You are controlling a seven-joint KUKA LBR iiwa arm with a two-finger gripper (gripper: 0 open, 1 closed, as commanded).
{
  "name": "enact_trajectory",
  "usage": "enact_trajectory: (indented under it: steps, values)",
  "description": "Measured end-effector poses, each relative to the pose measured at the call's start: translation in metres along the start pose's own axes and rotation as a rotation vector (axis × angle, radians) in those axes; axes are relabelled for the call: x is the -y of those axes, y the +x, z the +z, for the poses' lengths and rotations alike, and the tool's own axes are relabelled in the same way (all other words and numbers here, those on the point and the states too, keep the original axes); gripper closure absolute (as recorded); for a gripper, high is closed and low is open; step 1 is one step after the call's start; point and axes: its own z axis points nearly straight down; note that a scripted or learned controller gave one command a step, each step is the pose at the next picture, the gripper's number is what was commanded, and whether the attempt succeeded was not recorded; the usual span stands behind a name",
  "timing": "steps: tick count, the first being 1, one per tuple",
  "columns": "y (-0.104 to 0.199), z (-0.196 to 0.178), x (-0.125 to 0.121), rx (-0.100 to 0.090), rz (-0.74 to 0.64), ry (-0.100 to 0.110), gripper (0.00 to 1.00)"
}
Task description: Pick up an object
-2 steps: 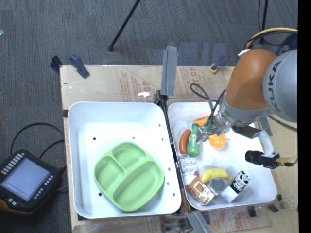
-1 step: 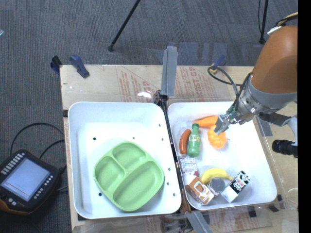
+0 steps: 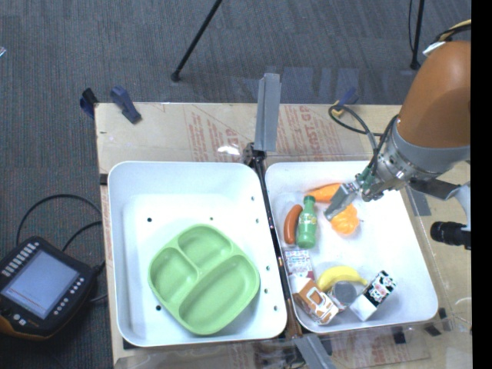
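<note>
A wooden bench (image 3: 192, 133) carries two shallow white bins, left (image 3: 123, 206) and right (image 3: 419, 275), side by side.

One fixed camera looks down at a slant from above on both white bins (image 3: 123, 206).

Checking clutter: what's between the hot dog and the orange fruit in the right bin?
The green bottle stands upright between the hot dog and the orange fruit, touching the hot dog, per the camera view.
</note>
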Motion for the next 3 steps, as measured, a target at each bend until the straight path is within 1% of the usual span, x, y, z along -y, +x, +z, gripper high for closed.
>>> enact_trajectory:
  steps: [1, 2, 3]
  values:
    - [-0.001, -0.006, 0.000, -0.002, 0.001, 0.006, 1.00]
    - [-0.047, -0.044, -0.047, 0.001, 0.511, 0.001, 1.00]
    - [-0.005, -0.038, -0.015, 0.000, 0.294, 0.002, 1.00]
